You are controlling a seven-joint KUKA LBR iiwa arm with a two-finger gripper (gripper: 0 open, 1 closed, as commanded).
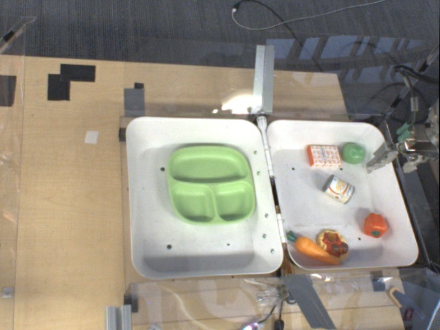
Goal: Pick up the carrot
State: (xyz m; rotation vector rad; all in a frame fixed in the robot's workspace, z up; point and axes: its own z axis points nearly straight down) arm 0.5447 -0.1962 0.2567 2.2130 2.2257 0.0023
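Note:
The carrot [313, 249], orange with a green tip at its left end, lies in the front left corner of the right bin [399, 205], close to the front wall. It touches a red and yellow toy food [333, 243] just behind it to the right. The gripper [382, 157] hangs over the back right rim of the same bin, far behind and to the right of the carrot, next to a green ball [353, 152]. It has nothing in it that I can see.
The right bin also bears a red and white box [324, 156], a small tipped can [339, 189] and a red pepper [375, 225]. A green divided plate [210, 184] sits in the left bin [148, 205]. A metal post [264, 78] stands behind the bins.

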